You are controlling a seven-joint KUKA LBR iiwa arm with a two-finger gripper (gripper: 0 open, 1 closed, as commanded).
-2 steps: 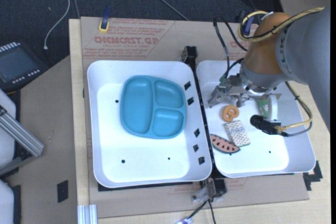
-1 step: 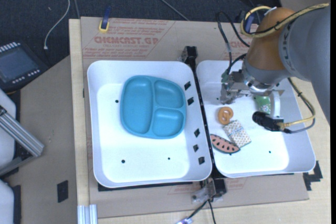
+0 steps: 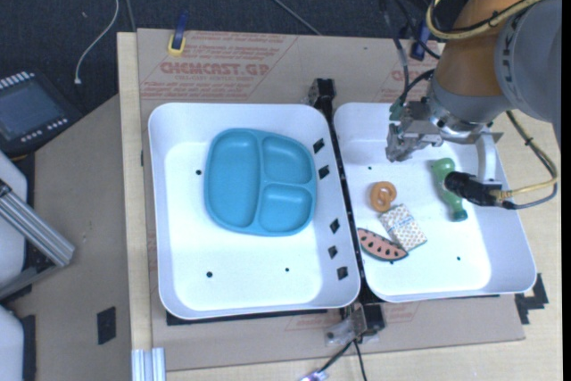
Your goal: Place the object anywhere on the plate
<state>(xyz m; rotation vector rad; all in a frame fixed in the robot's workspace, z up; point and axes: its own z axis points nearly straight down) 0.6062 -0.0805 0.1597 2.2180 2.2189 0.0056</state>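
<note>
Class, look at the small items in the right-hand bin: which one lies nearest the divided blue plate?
The watermelon-slice toy, red with a dark rind: it lies at the bin's left side, leftmost of the four.

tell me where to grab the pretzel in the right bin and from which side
Come straight down on the pretzel and pinch across its outer rim. It lies flat on the bin floor, apart from the cracker packet just below it, so close the fingers left-right, away from that packet.

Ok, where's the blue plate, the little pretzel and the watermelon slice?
Blue plate [image 3: 234, 183]: camera view, on its big left compartment.
Pretzel [image 3: 384, 195]: camera view, on its middle.
Watermelon slice [image 3: 382, 244]: camera view, on its red flesh.
</note>
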